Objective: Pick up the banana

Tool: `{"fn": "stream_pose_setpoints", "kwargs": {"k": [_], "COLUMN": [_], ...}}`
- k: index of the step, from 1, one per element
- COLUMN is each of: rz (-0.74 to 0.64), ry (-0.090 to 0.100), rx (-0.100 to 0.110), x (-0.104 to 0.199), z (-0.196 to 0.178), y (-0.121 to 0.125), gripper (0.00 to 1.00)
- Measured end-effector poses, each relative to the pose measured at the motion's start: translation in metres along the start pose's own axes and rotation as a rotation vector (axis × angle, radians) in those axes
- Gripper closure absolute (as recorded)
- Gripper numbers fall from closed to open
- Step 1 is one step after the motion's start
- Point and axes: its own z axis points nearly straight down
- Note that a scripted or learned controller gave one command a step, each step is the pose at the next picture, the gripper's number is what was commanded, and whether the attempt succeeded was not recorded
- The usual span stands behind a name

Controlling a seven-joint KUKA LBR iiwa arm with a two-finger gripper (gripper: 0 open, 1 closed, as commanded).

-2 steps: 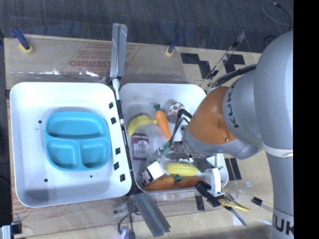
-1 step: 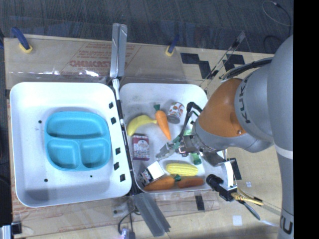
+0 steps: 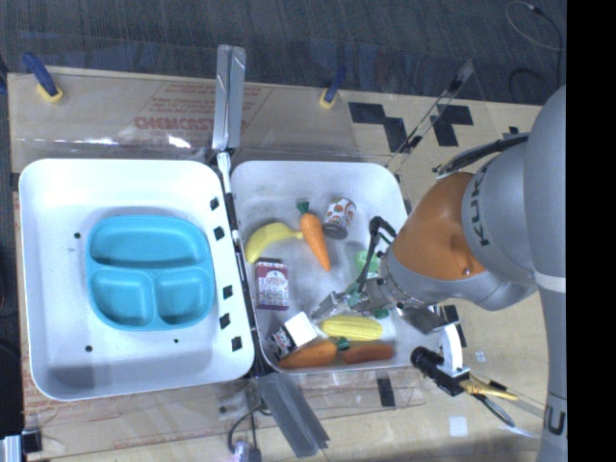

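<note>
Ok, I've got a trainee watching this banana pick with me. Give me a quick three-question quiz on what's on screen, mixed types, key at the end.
1. True or false: the banana lies in the left bin.
2. Multiple choice: what lies just right of the banana? A) corn B) carrot C) can
3. Short answer: what sits in the left bin?

Key
1. False: it lies in the right bin, near the divider.
2. B: the carrot. The can lies further right, the corn near the front wall.
3. A blue tray with compartments.
</note>
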Motion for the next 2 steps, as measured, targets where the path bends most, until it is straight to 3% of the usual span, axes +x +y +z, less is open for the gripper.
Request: {"fn": "stream_pose_setpoints", "kwargs": {"k": [1, 2], "rz": [-0.004, -0.005], "ry": [0.001, 0.001], "rx": [0.001, 0.001], "x": [0.0005, 0.0005], "z": [-0.0096, -0.0096], "y": [0.0004, 0.0004], "gripper": [1.00, 0.00]}}
